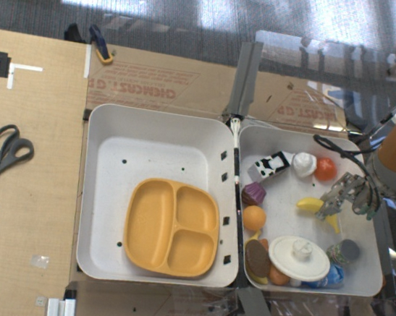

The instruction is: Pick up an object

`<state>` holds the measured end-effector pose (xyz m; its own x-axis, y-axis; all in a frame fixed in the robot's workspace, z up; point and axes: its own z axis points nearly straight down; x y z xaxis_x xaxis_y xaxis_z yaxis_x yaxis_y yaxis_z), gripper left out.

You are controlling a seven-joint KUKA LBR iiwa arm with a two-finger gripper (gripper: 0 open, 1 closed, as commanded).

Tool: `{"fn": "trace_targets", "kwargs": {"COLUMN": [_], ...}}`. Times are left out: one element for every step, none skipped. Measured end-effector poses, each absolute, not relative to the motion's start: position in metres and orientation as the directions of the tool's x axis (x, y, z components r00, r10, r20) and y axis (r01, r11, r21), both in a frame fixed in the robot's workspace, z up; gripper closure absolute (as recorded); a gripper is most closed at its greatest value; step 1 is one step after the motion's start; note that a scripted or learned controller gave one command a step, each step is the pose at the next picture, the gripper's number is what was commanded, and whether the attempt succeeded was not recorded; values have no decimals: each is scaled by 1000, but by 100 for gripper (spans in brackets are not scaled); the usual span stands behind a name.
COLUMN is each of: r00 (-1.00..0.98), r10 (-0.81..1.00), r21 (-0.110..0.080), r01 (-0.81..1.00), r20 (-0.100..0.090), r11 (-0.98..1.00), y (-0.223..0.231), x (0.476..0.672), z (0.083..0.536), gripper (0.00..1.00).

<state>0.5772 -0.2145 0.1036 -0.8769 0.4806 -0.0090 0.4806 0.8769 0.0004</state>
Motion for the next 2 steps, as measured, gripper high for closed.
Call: {"fn": "trace_targets", "kwargs": {"r00": [-858, -861], "r10": [513, 508], "r21": [1, 0], "r01": [513, 508], "r20": [-4, -1], "r11": [858, 861], "y": [-153, -94], "x": [547, 479], "z": [227, 258], "gripper": [100, 100]}}
